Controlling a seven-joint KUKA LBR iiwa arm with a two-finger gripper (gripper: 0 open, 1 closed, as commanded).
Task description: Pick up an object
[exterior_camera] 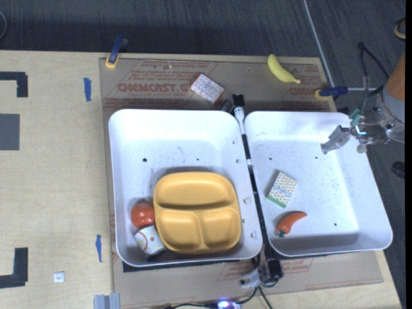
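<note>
The right bin (pixel 360 237) holds a small green-and-white box (pixel 282 189) and, in front of it, an orange-red chili pepper (pixel 291 221). My gripper (pixel 346 142) hangs over that bin's far right corner, well behind and to the right of the box. It stands open with nothing between its fingers. In the left bin (pixel 129 134) a yellow divided tray (pixel 196 210) lies at the front. A red ball-like toy (pixel 142 214) and a small white-and-orange can (pixel 149 240) sit against its left side.
A yellow banana (pixel 282 69) and a small patterned card (pixel 206 88) lie on the cardboard behind the bins. A clamp (pixel 116 49) grips the cardboard's far left corner, another clamp (pixel 331 91) its right. A black divider (pixel 248 159) runs between the bins.
</note>
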